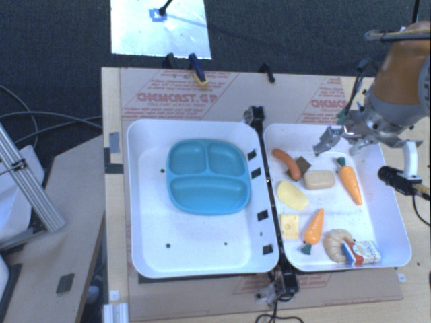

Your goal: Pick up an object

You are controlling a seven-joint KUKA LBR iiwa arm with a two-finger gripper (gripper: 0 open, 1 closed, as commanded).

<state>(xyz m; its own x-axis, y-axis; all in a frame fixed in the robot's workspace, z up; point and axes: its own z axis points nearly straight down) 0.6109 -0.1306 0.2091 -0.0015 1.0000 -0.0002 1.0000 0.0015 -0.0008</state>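
- Camera view: the gripper (341, 142) hovers over the far part of the right bin (397, 237), fingers spread apart with nothing between them.
- Beneath and just nearer lie a sausage (285, 162), a beige block (319, 179) and a carrot (349, 183) by the bin's right side.
- Towards the near edge sit a yellow lump (292, 195), a cheese wedge (289, 225), a second carrot (314, 227), a croissant (335, 242) and a small carton (363, 253).
- The left bin (151, 247) carries a blue divided plate (207, 176) near its middle.
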